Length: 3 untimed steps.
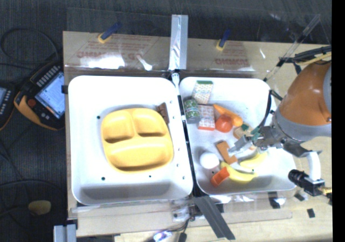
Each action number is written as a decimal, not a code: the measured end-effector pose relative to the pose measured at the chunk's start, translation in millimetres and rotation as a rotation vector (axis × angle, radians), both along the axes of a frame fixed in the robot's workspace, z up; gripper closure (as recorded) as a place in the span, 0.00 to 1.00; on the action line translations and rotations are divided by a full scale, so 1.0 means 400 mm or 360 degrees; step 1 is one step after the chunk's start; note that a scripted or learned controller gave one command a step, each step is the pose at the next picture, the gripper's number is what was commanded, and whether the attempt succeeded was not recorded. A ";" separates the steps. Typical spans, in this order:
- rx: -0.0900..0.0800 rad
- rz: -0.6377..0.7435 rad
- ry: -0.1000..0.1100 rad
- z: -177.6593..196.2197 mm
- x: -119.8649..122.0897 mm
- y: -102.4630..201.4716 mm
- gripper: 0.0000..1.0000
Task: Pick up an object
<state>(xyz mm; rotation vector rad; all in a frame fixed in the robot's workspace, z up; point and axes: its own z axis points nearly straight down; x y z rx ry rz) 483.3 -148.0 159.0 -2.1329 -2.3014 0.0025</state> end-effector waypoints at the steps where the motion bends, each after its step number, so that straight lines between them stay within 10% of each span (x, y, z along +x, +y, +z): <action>1: -0.0008 -0.0347 -0.0023 -0.170 0.205 0.025 0.00; 2: -0.0010 -0.0511 -0.0036 -0.168 0.059 0.102 0.00; 3: -0.0009 -0.0512 -0.0043 -0.141 0.063 0.101 1.00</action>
